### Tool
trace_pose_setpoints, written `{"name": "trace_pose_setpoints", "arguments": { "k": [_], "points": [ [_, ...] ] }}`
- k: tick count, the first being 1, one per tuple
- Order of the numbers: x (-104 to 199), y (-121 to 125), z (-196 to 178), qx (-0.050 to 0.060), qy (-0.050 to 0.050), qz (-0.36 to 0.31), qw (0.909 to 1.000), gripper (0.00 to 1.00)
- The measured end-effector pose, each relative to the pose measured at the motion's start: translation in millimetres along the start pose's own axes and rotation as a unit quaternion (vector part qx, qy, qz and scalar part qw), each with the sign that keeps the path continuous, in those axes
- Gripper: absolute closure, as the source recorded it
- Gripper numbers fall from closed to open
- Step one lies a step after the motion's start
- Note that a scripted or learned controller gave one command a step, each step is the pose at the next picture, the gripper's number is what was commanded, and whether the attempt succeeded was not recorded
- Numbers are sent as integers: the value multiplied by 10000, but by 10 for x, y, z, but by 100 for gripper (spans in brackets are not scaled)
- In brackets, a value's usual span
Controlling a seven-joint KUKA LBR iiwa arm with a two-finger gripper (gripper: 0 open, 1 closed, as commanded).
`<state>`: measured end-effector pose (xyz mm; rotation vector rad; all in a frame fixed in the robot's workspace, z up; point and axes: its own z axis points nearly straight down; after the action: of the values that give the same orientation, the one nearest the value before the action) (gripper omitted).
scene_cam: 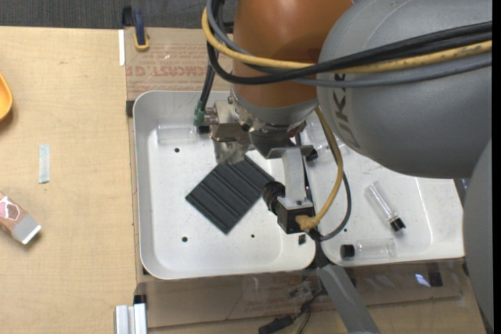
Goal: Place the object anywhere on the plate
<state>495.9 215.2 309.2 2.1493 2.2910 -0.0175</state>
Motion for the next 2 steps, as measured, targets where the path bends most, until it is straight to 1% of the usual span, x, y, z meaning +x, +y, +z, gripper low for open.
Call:
{"name": "trace_pose_setpoints", "arguments": {
  "k": [1, 2],
  "points": [
    [1, 0, 1, 1, -1, 1, 10000, 0],
    [-7, 3, -75, 15, -18, -4, 10000, 100]
  ]
}}
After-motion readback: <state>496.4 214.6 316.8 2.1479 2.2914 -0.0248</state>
